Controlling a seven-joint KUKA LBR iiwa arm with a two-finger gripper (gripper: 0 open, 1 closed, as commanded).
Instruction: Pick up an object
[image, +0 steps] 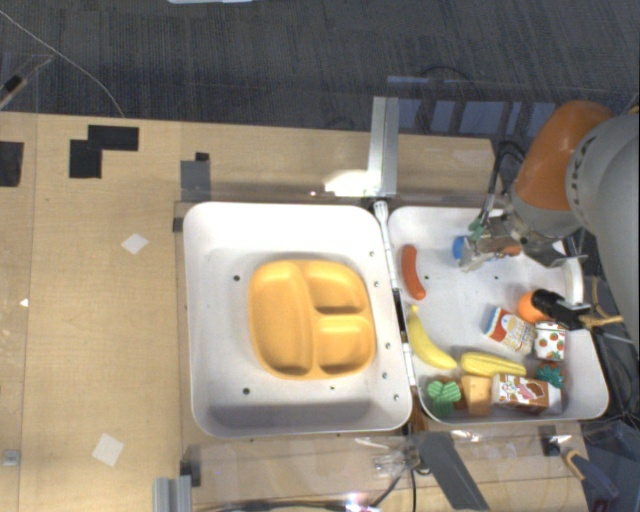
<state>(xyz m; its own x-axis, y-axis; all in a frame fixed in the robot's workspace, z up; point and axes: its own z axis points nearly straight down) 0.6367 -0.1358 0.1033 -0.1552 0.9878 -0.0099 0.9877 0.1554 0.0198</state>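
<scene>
My gripper (486, 240) hangs over the back part of the right bin (450, 290), below the grey wrist and orange band. A small blue object (461, 247) lies right at its left tip, and I cannot tell whether it is held. A red sausage (412, 272) lies to the left of it near the bin's wall. Further forward lie a banana (428, 342), a small juice carton (508, 332), an orange (529, 304) and a green broccoli (442, 393).
The left bin (215, 300) holds a yellow divided tray (310, 315). Along the right bin's front edge sit a brown block (478, 394), a printed carton (521, 392) and a strawberry-print box (549, 343). A metal post (384, 145) stands behind the bins.
</scene>
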